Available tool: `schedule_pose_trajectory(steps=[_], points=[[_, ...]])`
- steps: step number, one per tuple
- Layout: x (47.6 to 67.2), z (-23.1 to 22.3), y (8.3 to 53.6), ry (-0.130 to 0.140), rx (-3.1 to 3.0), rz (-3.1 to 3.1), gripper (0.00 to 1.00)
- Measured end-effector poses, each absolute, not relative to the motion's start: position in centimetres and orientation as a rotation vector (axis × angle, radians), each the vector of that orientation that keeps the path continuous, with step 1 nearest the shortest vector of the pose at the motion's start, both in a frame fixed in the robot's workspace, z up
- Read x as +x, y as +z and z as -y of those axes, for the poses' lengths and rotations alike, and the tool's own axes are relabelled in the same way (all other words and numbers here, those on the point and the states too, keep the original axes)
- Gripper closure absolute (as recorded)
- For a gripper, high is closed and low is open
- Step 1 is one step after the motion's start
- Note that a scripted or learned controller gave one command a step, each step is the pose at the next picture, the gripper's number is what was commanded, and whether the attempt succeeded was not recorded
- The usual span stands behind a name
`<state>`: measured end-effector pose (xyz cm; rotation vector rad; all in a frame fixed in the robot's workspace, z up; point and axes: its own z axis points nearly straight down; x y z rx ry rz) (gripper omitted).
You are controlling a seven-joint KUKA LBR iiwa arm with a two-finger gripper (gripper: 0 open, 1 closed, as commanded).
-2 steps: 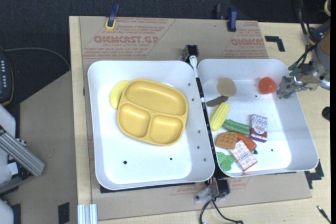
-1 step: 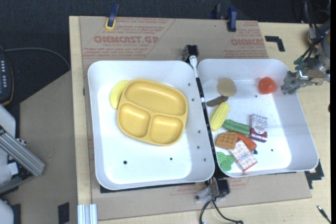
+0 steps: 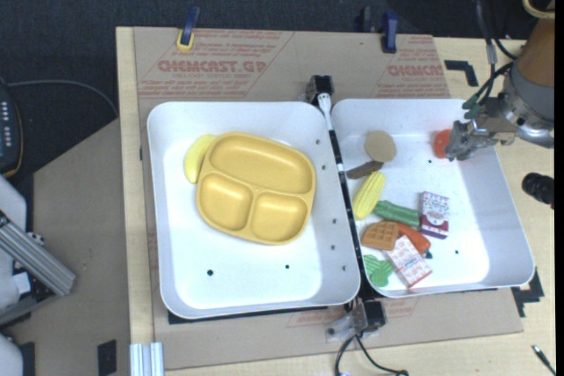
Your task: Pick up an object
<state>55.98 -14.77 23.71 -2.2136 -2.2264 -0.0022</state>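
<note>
I looked down on 2 white bins. The gripper (image 3: 459, 147) hung low in the right bin (image 3: 493, 189), near its far right corner. A small red toy (image 3: 441, 142) sat just beside it, on its left, maybe touching. I could not tell if the pincer was wide or narrow, and I saw nothing held in it.

More toys lay nearer the middle: a corn cob (image 3: 368, 194), a green bean (image 3: 398, 212), a waffle (image 3: 382, 235) and 2 little boxes. A big yellow plate (image 3: 256, 188) sat in the left bin (image 3: 176, 216).

I thought this was the reaching step. The grab was not done yet. The next move called for lining up over the red toy, closing on it, and then lifting slowly.
</note>
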Motion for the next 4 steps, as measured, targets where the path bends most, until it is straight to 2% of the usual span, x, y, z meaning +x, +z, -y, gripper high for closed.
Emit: schedule_pose_trajectory(steps=[4], points=[[52.1,-7.3,23.6,0.001,-2.212,2.225,1.0]])
